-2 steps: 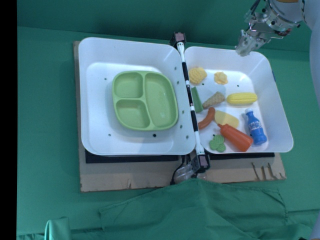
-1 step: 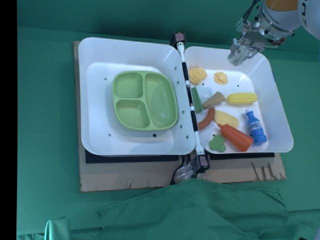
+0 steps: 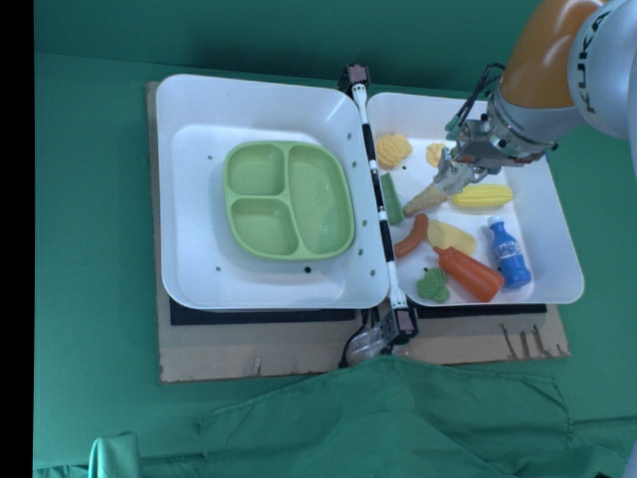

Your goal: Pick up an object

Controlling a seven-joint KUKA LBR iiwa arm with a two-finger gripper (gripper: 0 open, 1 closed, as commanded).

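Green cloth covers the bench, with a cardboard sheet point(image 3: 249, 352) under two white bins. Left bin point(image 3: 199, 257): holds one green tray point(image 3: 289, 199) with three compartments, lying flat near the centre. Right bin point(image 3: 552, 257): holds the toy food. My arm point(image 3: 567, 48) enters from the right and my gripper point(image 3: 450, 179) sits over the upper middle of the right bin. Its fingers are closed on the wide end of a cone point(image 3: 423, 199), which points down and left (its tip lies near a green wedge point(image 3: 391, 199) by the divider). Corn point(image 3: 481, 196) lies just right of my gripper. Below: a sausage point(image 3: 410, 237), a yellow piece point(image 3: 453, 237), a red bottle point(image 3: 470, 274), a blue bottle point(image 3: 509, 254) and a small green piece point(image 3: 433, 286). A yellow ridged piece point(image 3: 393, 150) lies toward the far rim.
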